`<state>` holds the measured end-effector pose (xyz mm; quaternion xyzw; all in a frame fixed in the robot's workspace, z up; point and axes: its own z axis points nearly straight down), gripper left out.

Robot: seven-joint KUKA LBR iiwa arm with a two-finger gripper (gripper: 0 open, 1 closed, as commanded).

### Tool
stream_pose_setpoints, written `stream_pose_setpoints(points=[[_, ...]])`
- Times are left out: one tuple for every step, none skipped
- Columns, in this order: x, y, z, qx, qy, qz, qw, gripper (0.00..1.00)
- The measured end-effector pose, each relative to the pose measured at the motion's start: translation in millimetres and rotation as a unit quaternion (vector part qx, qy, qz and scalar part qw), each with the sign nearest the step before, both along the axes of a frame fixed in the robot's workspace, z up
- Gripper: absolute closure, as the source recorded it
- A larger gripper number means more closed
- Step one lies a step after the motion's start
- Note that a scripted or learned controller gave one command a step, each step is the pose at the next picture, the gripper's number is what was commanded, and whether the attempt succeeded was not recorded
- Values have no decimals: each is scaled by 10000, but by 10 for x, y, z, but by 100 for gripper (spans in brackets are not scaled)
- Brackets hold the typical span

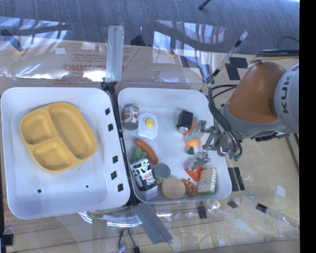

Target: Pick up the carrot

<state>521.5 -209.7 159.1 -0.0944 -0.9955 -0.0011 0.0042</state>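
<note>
The letters "KU" are seen on the grey arm casing (288,96); faint red print on the clear plastic sheet (84,66) cannot be read

Robot lab test bench
A grey-and-orange industrial arm (260,96) reaches over two taped-down white bins (10,141) on a plastic-sheeted bench (68,62), with toy food, loose cables (282,51) and grey office carpet (95,4) behind
</note>
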Motion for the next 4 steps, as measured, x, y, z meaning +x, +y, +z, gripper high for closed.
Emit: stream_pose_setpoints(points=[[515,3,-677,-17,-39,-349,9994,0],[549,10,-533,-32,-80,-308,9995,100],[430,1099,680,-8,-120,-820,9966,100],[636,592,750,-30,-51,-2648,9643,100]])
